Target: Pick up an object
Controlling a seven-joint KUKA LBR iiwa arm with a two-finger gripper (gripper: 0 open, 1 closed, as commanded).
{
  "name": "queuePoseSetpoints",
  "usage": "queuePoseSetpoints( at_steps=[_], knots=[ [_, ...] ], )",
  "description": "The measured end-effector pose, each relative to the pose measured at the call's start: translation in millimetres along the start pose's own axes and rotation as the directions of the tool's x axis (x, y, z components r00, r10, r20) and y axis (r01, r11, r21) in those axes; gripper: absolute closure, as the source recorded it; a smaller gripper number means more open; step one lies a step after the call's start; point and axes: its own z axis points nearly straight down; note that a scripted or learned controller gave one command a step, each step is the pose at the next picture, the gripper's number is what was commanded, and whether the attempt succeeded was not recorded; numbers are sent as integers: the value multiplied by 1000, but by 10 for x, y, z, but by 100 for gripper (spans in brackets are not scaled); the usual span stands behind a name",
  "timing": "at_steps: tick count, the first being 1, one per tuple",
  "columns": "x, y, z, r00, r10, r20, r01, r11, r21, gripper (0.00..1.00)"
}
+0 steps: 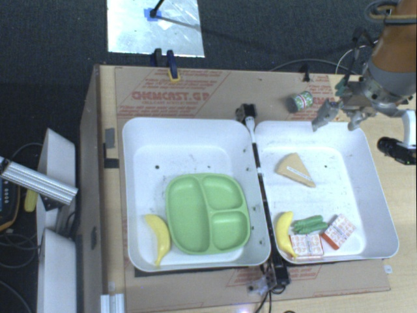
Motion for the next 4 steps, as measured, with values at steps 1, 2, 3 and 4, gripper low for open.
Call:
queuePoseSetpoints(
  at_steps=[1,2,3,4],
  knots=[
    [51,-70,842,1000,2,0,-2,1000,2,0],
    [113,-61,1732,1000,1,-2,-1,1000,-11,0],
    [101,-22,1588,1000,1,3,-1,1000,-25,100],
    [-219,150,339,1000,2,3,-2,1000,-6,100]
  ],
)
